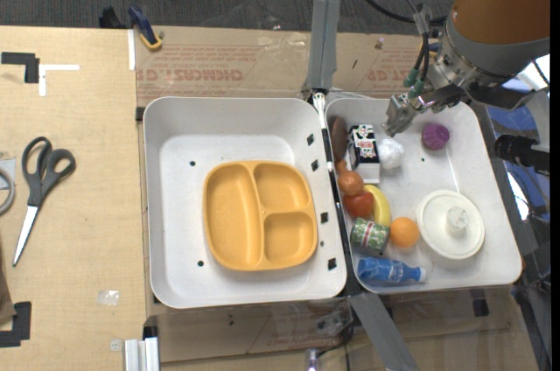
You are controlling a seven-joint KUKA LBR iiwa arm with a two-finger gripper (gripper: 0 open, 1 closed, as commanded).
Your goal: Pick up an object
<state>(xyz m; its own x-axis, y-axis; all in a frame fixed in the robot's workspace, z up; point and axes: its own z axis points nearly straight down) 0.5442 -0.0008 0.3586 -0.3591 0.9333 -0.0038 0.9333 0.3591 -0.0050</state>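
- Camera view from above has the gripper (pixel 398 117) low over the far part of the right bin (pixel 490 185), just left of a purple ball (pixel 436 136) and just beyond a crumpled white object (pixel 389 152); whether the jaws are spread or pressed together I cannot tell, and nothing is seen between them.
- Step in hand, as I judge it: the approach, with no object picked yet. The next move calls for settling on one item, most likely the white object or the purple ball close by, centring over it, then lowering and closing.
- Right bin also holds a black-and-white carton (pixel 361 143) by its left wall, a tomato (pixel 358 204), a banana (pixel 381 205), a green can (pixel 369 235), an orange (pixel 403 233), a blue bottle (pixel 389 273) at the near edge and a white lid-like dish (pixel 451 224). These lie packed close, so a clean grip may be hard.
- Left bin (pixel 175 142) holds a yellow divided plate (pixel 261 213).
- Scissors (pixel 37 181) lie on the bench (pixel 70 273), far to the left.
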